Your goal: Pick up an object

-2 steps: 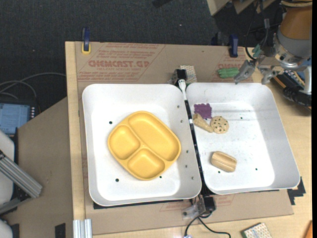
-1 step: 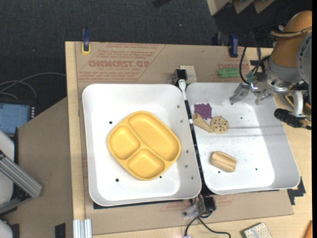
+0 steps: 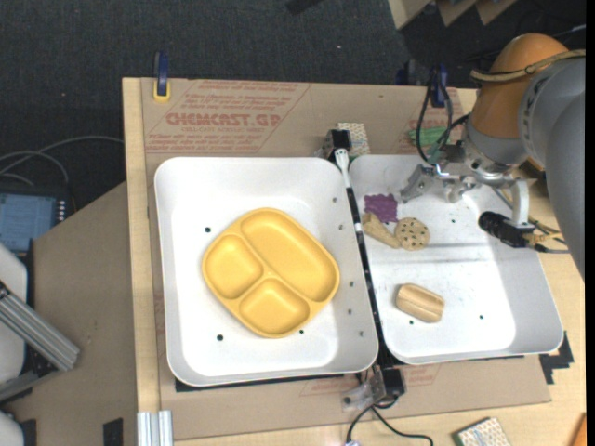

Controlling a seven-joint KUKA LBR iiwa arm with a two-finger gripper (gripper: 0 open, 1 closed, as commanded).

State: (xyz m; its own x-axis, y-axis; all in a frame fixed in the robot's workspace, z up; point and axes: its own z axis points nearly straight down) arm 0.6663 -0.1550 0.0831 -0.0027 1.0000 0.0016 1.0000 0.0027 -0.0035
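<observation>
The gripper (image 3: pixel 444 180) hangs with fingers spread, gripping nothing, over the right bin's (image 3: pixel 502 337) far end. The cookie (image 3: pixel 412 233) lies just beneath-left; the bread roll (image 3: pixel 419 302) farther toward the camera.

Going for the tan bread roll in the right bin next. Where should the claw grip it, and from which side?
Probably straight down from above, closing across the narrow middle of the bread roll. It lies flat on the right bin floor, long axis roughly left to right, apart from the cookie and bin walls, so both long sides look open.
</observation>
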